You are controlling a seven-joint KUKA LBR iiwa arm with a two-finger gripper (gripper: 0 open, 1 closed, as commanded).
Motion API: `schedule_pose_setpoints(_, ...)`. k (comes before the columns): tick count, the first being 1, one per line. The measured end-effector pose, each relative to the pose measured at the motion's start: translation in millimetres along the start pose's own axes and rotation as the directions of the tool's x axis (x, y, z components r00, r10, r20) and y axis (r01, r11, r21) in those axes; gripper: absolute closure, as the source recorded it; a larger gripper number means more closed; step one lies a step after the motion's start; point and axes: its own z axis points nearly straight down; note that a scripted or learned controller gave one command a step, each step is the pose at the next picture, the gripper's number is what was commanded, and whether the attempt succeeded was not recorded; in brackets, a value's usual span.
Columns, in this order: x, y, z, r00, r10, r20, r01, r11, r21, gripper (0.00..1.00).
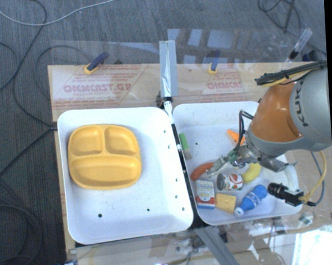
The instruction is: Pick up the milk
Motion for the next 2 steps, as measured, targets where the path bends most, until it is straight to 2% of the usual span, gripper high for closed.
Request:
schedule_pose_setpoints(1, 50.0, -33.9, -90.9, 0.995, 0.097, -0.004, -0.097, 0.995, 0.016, 0.0)
schedule_pose_setpoints(2, 73.6, -13.1, -90.5, 1.0, 0.016, -0.006, -0.016, 1.0, 0.016, 0.0)
